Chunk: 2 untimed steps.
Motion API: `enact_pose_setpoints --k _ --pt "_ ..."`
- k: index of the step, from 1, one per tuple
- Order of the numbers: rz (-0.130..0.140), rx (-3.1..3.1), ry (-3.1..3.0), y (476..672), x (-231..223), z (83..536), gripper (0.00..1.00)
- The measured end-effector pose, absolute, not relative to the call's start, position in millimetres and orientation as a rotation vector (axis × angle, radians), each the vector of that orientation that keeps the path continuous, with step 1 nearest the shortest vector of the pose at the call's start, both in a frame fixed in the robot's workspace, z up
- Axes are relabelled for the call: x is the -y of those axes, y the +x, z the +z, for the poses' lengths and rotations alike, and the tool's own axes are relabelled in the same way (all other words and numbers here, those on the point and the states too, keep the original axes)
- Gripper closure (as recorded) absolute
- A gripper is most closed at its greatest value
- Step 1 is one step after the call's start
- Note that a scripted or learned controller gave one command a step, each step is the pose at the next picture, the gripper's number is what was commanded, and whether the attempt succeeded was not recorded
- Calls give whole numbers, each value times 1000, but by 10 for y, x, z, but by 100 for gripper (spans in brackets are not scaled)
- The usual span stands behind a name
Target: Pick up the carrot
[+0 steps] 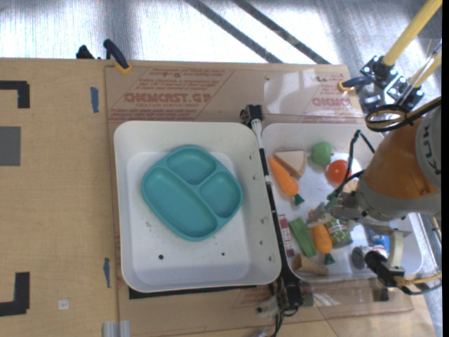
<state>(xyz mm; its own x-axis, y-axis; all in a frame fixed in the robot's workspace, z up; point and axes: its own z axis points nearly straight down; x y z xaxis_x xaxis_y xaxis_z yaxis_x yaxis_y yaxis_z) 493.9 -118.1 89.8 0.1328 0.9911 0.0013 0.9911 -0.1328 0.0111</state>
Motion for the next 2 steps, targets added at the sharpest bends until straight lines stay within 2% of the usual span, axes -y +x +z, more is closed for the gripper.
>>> enact_pose_setpoints --k 1,2 --pt "19 -2052 2357 4964 1199 1025 100" --pt "14 -2056 2360 4947 1193 999 0"
